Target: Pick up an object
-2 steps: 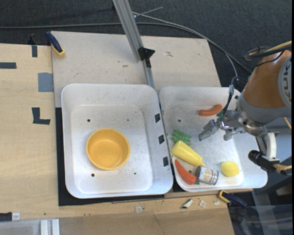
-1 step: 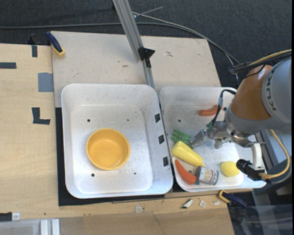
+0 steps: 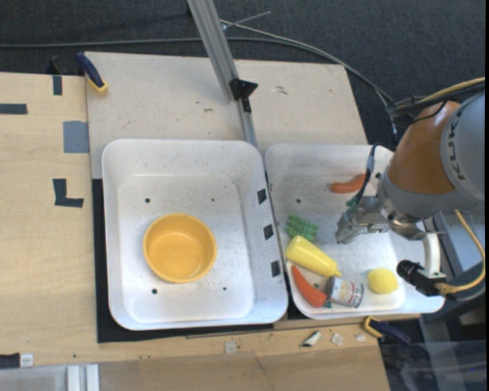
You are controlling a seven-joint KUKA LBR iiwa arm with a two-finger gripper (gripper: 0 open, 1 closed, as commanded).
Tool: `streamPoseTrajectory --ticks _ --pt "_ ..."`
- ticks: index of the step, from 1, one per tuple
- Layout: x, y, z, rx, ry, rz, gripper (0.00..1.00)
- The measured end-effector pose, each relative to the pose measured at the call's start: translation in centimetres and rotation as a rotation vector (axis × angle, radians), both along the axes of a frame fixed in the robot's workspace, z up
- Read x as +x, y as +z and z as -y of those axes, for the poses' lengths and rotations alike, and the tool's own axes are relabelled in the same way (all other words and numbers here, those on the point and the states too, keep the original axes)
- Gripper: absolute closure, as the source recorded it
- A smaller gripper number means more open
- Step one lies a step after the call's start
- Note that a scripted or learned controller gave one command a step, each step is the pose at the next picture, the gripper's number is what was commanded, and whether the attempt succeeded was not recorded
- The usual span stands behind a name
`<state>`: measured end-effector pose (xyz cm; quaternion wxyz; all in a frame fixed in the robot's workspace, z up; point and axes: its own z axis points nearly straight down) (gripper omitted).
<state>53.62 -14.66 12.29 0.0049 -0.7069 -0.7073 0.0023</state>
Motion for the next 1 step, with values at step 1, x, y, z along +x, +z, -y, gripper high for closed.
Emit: streamPoseTrajectory --ticks 1 --pt "0.17 4.26 -0.26 -0.003 0.001 0.011 1.00"
